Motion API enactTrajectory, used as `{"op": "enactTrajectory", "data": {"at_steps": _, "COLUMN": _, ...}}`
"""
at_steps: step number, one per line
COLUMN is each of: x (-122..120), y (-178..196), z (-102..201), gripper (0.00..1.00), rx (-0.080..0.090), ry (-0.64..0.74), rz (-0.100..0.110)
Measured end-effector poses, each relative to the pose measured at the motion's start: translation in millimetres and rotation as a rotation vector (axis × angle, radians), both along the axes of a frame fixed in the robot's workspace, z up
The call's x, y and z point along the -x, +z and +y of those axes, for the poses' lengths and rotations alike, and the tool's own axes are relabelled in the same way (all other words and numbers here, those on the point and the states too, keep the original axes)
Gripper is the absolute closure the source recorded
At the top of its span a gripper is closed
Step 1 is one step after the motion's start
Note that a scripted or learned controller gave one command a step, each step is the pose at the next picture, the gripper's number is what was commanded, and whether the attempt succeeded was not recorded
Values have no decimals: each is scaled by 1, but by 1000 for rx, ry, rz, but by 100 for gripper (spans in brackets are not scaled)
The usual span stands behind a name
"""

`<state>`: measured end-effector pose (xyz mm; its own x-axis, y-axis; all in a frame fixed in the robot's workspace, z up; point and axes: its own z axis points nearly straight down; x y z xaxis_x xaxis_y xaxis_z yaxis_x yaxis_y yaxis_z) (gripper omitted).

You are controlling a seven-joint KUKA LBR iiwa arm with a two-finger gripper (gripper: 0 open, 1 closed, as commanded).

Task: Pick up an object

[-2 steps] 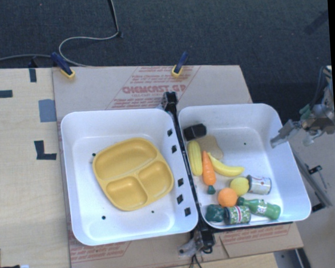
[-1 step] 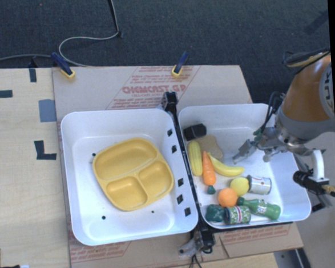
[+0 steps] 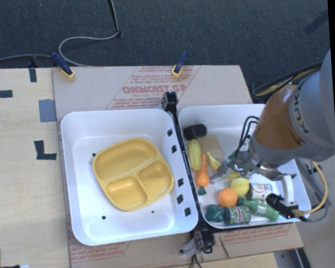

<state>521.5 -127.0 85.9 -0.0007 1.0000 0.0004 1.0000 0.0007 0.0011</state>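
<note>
Below me sit two white bins. Left bin (image 3: 79, 182) holds one yellow divided tray (image 3: 133, 173). Right bin (image 3: 223, 118) holds one carrot (image 3: 202, 171), one corn cob (image 3: 194, 154), one orange (image 3: 228, 198), one lemon (image 3: 240, 185), two green bottles (image 3: 230, 215) — my end effector (image 3: 238, 164) hangs over them; its grip I cannot tell.

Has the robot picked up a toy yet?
Not yet, as far as I can see. The gripper is down in the right bin, among the toys by the lemon and carrot. Grabbing and lifting one is left.
</note>
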Motion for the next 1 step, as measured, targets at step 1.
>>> {"op": "enactTrajectory", "data": {"at_steps": 1, "x": 35, "y": 1, "z": -7, "gripper": 0, "rx": 3, "ry": 0, "rz": -7}}
